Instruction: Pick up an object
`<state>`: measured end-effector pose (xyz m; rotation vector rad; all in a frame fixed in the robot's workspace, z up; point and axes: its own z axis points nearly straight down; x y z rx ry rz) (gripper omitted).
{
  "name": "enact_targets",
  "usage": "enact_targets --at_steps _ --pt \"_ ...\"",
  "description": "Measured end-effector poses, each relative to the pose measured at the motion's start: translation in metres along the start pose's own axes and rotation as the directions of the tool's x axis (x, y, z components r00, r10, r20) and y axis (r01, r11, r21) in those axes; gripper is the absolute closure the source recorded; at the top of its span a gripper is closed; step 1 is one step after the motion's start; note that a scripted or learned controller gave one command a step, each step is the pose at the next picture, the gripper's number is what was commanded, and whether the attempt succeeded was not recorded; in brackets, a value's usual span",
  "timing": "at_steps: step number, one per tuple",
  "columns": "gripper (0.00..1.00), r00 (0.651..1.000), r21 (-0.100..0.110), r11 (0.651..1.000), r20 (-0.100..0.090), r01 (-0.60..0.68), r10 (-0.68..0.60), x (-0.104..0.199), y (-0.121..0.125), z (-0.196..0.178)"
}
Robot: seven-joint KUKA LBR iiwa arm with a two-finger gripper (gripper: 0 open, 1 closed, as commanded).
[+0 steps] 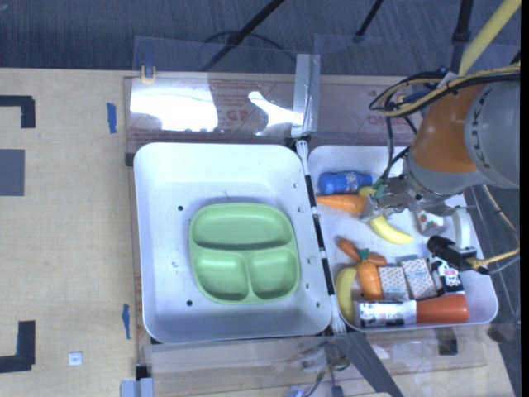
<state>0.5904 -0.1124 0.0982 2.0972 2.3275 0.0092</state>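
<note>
Hovering over the right bin (483,308), your gripper (388,195) is sitting just above a banana (390,230). You cannot tell how the jaws stand. A green tray (244,251) is lying in the left bin (157,222).

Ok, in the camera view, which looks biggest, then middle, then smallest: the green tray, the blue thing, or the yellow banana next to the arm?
Largest to smallest, as they look:
1. green tray, by far the biggest, in the left bin
2 and 3. blue thing and yellow banana look about alike, so I won't rank them; both lie in the right bin.
</note>
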Motion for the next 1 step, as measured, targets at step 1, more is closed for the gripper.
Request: enact_targets --at_steps 1 --pt "1.00 1.000 0.009 1.000 -0.002 0.027 -0.027 0.0110 -0.0495 -0.1244"
